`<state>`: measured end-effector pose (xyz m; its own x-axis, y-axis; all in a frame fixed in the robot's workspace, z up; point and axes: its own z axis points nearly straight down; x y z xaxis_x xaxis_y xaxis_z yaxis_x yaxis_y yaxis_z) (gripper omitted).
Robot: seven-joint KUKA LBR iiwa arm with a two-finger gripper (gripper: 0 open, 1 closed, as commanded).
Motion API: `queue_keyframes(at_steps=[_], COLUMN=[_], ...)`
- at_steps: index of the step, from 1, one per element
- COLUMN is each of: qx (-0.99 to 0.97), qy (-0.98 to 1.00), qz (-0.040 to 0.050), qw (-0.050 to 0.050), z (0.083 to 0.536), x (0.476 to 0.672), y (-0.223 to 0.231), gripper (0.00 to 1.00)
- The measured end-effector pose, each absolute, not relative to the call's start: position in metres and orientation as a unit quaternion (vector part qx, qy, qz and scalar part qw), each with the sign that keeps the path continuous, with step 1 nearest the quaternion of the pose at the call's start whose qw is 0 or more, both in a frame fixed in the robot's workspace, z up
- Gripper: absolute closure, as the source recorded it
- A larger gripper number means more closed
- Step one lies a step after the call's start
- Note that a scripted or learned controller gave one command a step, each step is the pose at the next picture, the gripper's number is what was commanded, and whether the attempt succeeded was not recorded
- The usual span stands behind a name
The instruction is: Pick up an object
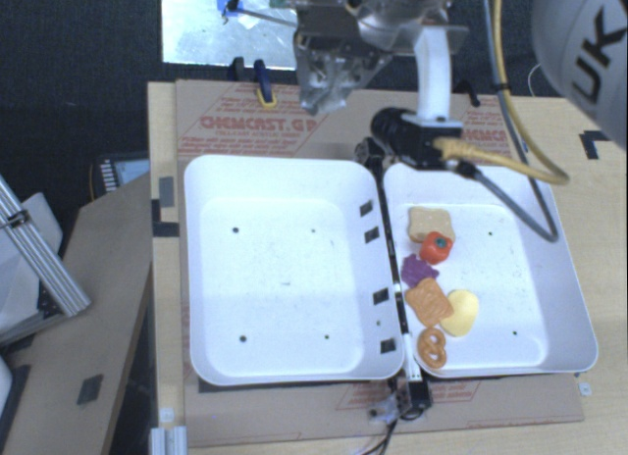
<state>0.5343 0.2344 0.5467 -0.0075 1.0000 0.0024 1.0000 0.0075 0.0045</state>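
My gripper (322, 90) hangs high above the back edge of the left bin (211, 247), with nothing visible between its fingers. Several small food toys lie along the left side of the right bin (530, 286): a tan bread slice (430, 222), a red tomato (437, 246), a purple grape bunch (418, 270), an orange waffle-like piece (429, 300), a yellow lemon-shaped piece (461, 312) and a pretzel (432, 347). The gripper is well away from all of them, up and to their left.
Both white bins sit on a cardboard sheet (245, 120) on the wooden bench. A yellow and blue clamp (263, 85) holds the cardboard at the back. Aluminium framing (39, 257) stands at the left.
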Motion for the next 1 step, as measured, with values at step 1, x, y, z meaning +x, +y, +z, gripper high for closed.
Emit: queue_keyframes(at_steps=[1], qx=[0.704], qy=[0.710], qz=[0.0019], qw=[0.001], z=[0.5462], x=[0.5342], y=[0.2344], gripper=[0.00])
